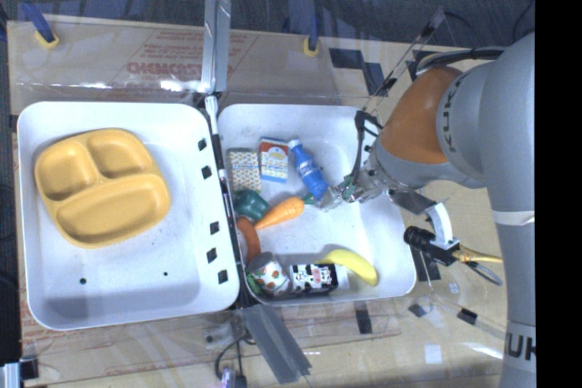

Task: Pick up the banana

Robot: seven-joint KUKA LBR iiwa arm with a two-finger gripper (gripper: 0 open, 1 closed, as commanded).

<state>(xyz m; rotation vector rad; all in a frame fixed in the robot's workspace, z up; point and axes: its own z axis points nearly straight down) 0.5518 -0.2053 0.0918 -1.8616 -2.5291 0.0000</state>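
The yellow banana [354,265] lies near the front edge of the right bin [273,115], curved, beside a small black-and-white carton [314,277]. My gripper [348,190] hangs over the bin's right-middle part, behind the banana and well apart from it. Its tip sits close to the lower end of the blue bottle [308,169]. The grey wrist with its orange band [420,117] hides part of the bin's right wall.
The right bin also holds an orange carrot [283,213], a green item [250,203], a juice box [274,160], a patterned packet [244,169] and a round object [265,274]. The left bin [36,286] holds a yellow divided tray [100,184].
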